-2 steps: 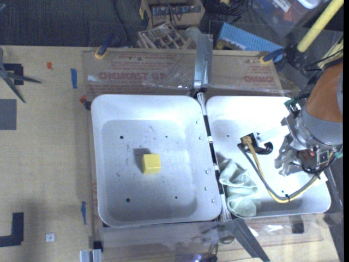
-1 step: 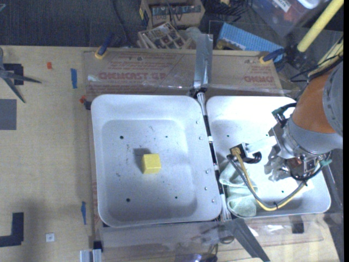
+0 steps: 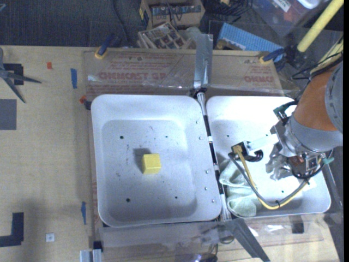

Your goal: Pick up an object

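A small yellow cube [image 3: 151, 163] lies on the floor of the left bin [image 3: 109, 119], a little left of its middle. A crumpled pale green cloth [image 3: 239, 192] lies in the front left corner of the right bin [image 3: 245, 111]. My gripper [image 3: 278, 166] hangs low over the right side of the right bin, below the orange wrist band. It is to the right of the cloth and far from the cube. Nothing shows between it and the bin floor.
A raised double rim [image 3: 206, 146] divides the two bins. A cardboard sheet [image 3: 147, 72] lies behind them, with cluttered boxes and cables beyond. The wooden bench [image 3: 38, 162] stretches to the left.
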Robot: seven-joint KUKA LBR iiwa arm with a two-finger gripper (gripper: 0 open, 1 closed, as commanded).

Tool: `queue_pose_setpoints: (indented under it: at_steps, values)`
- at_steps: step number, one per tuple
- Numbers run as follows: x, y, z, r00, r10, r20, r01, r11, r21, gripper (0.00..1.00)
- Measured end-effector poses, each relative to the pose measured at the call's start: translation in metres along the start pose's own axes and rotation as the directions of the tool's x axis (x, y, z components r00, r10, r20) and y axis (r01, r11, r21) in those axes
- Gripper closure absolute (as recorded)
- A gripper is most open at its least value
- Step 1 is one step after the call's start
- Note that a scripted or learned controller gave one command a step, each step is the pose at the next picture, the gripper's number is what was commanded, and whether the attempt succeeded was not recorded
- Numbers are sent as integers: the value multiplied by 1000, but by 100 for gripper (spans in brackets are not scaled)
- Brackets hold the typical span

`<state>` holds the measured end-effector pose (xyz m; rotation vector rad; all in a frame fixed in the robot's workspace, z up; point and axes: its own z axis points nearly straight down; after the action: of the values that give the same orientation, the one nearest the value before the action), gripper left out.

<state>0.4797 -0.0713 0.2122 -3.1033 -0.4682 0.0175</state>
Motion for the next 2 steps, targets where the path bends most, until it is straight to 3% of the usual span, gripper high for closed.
queue_pose_setpoints:
  at_steps: [2]
  values:
    - [1, 1, -16, 1000, -1, 7, 1, 1000, 1, 100]
